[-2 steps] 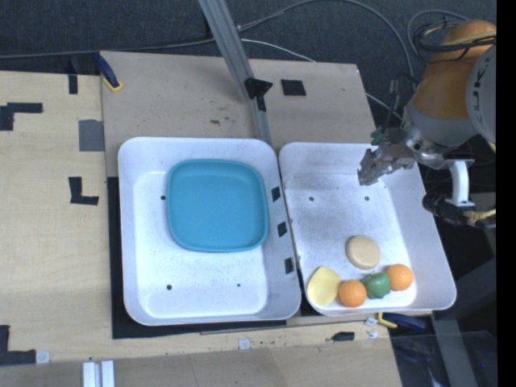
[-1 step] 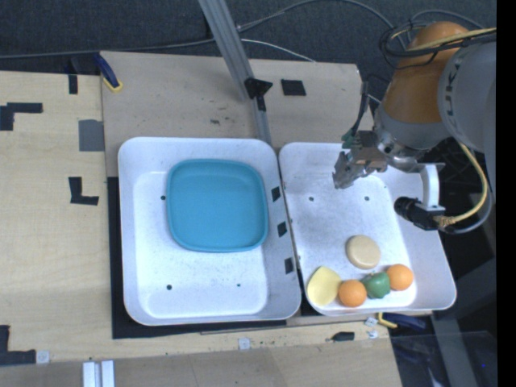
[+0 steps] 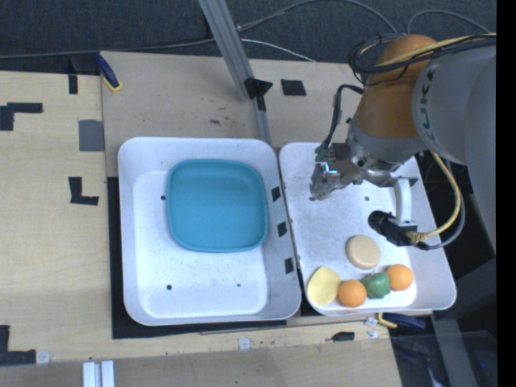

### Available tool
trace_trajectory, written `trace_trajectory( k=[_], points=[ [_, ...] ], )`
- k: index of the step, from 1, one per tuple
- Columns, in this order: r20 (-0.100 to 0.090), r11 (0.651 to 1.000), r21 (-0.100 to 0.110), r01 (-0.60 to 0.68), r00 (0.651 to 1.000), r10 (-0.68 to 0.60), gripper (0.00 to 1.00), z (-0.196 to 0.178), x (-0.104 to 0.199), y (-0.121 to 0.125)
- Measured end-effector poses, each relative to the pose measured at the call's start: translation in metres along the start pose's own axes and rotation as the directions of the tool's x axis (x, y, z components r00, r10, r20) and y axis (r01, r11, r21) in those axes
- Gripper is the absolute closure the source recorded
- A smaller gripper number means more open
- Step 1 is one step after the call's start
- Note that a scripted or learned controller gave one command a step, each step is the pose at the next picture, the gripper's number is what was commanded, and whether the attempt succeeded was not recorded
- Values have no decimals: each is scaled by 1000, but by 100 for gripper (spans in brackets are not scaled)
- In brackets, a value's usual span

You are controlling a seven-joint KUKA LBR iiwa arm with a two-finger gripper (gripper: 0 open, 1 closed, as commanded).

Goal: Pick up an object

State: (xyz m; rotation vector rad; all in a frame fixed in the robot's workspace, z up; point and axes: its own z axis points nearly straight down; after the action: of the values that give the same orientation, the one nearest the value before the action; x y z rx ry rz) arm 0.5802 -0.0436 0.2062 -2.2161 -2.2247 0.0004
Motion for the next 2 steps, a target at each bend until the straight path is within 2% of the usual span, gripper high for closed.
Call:
trace_trajectory(
  k=[2],
  points=[
    [0, 1000, -1, 0, 1000, 0, 100, 0, 90, -43]
  ],
)
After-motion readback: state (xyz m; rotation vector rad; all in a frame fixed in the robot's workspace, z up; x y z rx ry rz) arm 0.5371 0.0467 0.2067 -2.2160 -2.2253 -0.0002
